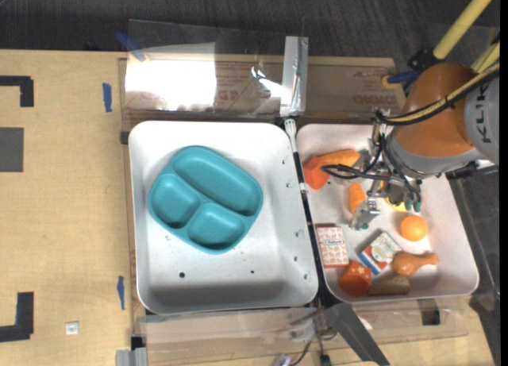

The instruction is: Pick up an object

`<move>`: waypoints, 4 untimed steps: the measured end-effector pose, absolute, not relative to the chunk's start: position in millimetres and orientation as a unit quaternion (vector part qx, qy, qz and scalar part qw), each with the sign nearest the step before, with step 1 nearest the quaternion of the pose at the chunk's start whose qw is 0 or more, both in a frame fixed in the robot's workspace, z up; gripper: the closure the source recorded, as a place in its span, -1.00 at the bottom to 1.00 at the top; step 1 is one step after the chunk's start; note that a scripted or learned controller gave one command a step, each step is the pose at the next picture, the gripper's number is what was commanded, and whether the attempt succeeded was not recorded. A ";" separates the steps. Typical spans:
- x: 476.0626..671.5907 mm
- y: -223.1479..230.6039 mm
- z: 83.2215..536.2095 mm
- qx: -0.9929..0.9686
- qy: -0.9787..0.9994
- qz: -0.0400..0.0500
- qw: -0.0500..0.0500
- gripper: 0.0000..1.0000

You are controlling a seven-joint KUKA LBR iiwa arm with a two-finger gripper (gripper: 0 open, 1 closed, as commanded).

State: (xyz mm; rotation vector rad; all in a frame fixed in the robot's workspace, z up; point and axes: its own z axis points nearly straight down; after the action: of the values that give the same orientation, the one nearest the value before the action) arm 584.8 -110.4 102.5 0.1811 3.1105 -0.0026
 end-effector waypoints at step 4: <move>596.1 -102.1 89.2 0.068 0.998 -0.001 0.006 -1.00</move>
State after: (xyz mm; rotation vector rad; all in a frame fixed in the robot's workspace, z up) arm 596.1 -102.1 89.2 0.2119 3.1222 -0.0018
